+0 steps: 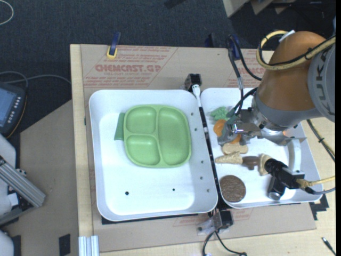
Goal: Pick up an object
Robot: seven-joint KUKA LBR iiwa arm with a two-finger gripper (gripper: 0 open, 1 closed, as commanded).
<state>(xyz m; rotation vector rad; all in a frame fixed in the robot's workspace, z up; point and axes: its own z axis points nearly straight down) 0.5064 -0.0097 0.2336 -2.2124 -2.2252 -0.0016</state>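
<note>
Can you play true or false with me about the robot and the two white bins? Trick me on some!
1. The green divided plate sits in the left bin. True.
2. The green plate has just one big compartment. False: it has three.
3. The gripper is down in the right bin, near an orange piece. True.
4. The round brown disc lies on the green plate. False: it lies in the right bin, at the near end.
5. The arm is reaching into the left bin. False: it is over the right bin.
</note>
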